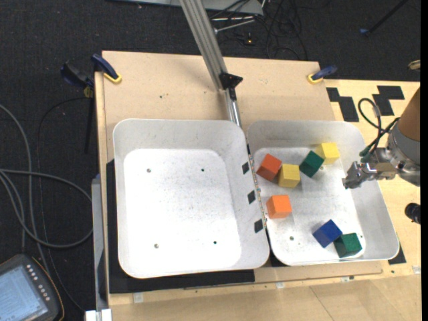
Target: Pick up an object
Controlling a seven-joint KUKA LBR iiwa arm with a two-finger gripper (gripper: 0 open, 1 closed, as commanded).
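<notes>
The right bin (pixel 374 206) holds several blocks. Two yellow ones (pixel 328 152) (pixel 289 175), two orange ones (pixel 269 166) (pixel 279 206) and a green one (pixel 311 163) lie in its upper and middle part. A blue block (pixel 327 233) and a second green block (pixel 348 245) sit near its front edge. My gripper (pixel 352 178) hangs over the right side of this bin, right of the upper green block and apart from every block. Nothing shows between its fingers.
The left bin (pixel 134 199) lies beside the right one on a wooden board (pixel 167 85). A metal pole (pixel 204 32) slants down from the top to the gap between the bins. Clamps (pixel 107 69) (pixel 322 73) grip the board's far corners.
</notes>
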